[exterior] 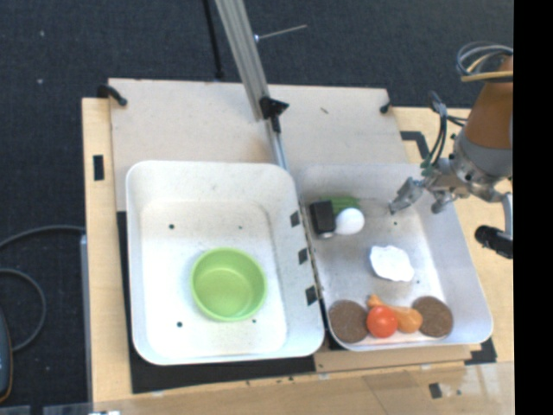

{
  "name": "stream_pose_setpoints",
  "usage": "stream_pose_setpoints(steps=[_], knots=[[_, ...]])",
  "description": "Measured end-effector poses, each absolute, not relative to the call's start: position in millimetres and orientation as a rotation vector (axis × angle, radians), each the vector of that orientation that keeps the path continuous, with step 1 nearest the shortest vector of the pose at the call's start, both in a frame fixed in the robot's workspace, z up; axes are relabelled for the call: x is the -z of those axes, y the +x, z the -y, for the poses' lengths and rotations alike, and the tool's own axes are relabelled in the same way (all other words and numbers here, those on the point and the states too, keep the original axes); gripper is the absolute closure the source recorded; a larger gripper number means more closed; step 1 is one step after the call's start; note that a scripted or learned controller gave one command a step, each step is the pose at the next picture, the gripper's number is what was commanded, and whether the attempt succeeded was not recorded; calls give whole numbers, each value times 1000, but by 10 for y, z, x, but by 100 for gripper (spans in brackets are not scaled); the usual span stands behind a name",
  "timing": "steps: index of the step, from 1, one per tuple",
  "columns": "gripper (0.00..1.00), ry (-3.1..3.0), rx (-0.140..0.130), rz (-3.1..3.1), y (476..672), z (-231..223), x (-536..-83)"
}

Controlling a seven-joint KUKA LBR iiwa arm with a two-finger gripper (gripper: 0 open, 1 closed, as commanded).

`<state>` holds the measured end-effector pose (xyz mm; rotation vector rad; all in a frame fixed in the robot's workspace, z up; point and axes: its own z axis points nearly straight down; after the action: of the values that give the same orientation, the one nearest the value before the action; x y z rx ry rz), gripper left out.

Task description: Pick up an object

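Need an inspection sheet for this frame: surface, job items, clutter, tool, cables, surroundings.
Surface: wooden bench bearing left bin and right bin side by side.
Job's things: left bin holds green bowl. Right bin holds black block, white ball, white lump, two brown discs, tomato.
Clutter: nothing seen.
Grippers: tool over right bin's far right edge, nothing between its fingers.
Cables: cable loops above the arm.
Surroundings: dark carpet, metal pole.

I'm seeing the wooden bench carrying a pale board, with two white bins sitting side by side: left bin, right bin.
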<state>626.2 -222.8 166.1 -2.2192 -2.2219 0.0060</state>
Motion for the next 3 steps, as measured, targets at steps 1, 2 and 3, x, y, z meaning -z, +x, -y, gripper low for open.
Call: stream_pose_setpoints(steps=[1, 2, 3], knots=[[0, -2220, -7, 2219, 6208, 2246, -1035], [0, -2224, -4, 2222, 6210, 2261, -1017], [100, -2226, -1, 2226, 6220, 2271, -1136]])
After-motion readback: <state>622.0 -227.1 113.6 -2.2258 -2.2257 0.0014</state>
